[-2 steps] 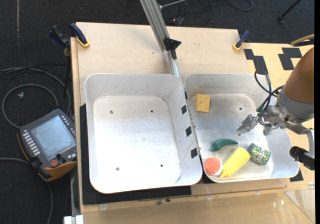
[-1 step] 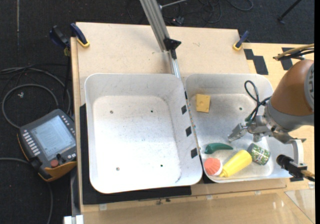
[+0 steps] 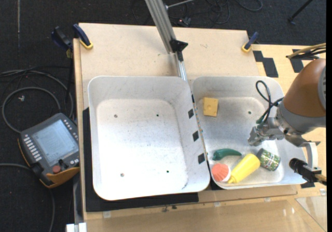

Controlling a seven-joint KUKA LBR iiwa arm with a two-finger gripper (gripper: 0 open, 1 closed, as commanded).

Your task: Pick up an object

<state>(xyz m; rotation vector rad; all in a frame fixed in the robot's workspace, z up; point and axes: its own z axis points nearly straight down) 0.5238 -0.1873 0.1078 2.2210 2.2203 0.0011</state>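
I see a pale wooden bench (image 3: 155,49) on dark carpet, with cables strewn across the floor beyond it and a teach pendant (image 3: 49,148) lying on the floor well to the left. Clamps (image 3: 83,38) sit at the bench's far corners, and a metal rail (image 3: 158,10) slants up from between the two bins. The gripper (image 3: 261,135) hangs over the right bin (image 3: 233,84), at its right side; I cannot tell how it is set. Just below it lies a green can (image 3: 270,160), its label too small to read. Lower left of it are a yellow bottle (image 3: 244,167), a green piece (image 3: 226,153) and a red-orange ball (image 3: 221,172). A yellow sponge (image 3: 210,107) lies up and left. The left bin (image 3: 98,88) is well to the left.
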